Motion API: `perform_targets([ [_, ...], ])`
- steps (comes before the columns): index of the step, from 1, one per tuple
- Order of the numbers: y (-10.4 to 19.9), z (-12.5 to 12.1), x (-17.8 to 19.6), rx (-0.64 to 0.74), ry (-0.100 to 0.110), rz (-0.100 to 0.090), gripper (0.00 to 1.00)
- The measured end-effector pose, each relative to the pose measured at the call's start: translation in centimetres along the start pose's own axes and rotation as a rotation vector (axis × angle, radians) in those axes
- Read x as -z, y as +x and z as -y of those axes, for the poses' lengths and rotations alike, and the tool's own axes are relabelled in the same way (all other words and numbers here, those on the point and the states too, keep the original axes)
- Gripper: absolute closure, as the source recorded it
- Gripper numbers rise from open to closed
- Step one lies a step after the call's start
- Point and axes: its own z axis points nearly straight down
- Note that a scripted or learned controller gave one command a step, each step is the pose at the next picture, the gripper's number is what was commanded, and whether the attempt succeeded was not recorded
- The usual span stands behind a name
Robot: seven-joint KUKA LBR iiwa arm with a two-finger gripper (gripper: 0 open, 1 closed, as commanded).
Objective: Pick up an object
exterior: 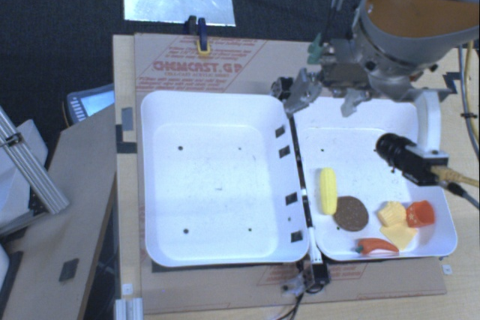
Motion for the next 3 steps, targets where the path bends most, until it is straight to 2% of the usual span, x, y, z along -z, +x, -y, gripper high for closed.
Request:
perform_targets([
  [1, 0.0, -0.2, 0.2, 0.003, 0.010, 0.005, 1.00],
  [2, 4.6, 0.2, -12.7, 0.001, 0.029, 0.009, 1.00],
  [3, 4.4, 0.1, -12.0, -0.002, 0.017, 0.006, 0.00],
])
